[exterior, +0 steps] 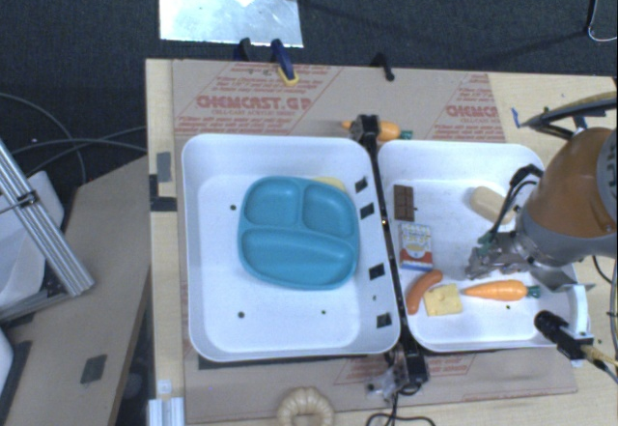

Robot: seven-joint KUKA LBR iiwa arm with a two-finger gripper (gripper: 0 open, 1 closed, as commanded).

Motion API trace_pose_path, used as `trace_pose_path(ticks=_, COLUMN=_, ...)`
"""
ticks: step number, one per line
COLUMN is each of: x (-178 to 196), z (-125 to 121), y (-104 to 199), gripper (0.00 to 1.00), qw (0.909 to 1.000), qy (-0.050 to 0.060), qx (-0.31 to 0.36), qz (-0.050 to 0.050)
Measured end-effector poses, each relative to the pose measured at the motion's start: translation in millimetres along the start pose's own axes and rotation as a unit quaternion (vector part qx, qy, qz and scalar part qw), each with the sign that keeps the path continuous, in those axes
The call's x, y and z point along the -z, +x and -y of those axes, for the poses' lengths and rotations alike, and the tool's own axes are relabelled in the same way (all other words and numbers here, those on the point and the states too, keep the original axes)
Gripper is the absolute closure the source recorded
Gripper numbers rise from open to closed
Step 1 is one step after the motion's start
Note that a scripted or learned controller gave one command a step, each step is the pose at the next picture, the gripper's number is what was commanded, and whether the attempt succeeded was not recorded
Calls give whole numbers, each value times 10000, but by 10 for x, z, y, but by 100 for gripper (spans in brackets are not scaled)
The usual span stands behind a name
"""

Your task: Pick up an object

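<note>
The right bin [446, 161] holds several small items. An orange carrot [494, 292] lies near its front edge, with a yellow cheese wedge [443, 300] and a reddish sausage [422, 290] to its left. Further back are a small printed carton [416, 245], a brown chocolate bar [404, 203] and a beige bread roll [486, 201]. My gripper [494, 261] is low in this bin, just behind the carrot and right of the carton. Nothing is visibly held in it. The arm's orange band [579, 184] covers the bin's right side.
The left bin [208, 250] holds a blue divided plate [297, 231] with a yellow item [331, 183] peeking out behind it. A black divider [379, 221] with clips runs between the bins. A braided ring [305, 407] lies in front of the bench.
</note>
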State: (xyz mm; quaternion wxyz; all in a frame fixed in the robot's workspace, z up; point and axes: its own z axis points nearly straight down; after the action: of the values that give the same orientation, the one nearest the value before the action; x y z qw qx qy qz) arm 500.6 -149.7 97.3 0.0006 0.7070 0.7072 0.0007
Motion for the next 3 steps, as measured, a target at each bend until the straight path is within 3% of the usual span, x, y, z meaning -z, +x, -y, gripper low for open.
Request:
trace_pose_path(ticks=2, x=1160, z=-177, y=70, gripper=100, qw=10000, qy=-27, qx=26, qz=9)
trace_pose_path(ticks=3, x=1278, z=-188, y=71, gripper=100, qw=10000, qy=-5, qx=22, qz=2)
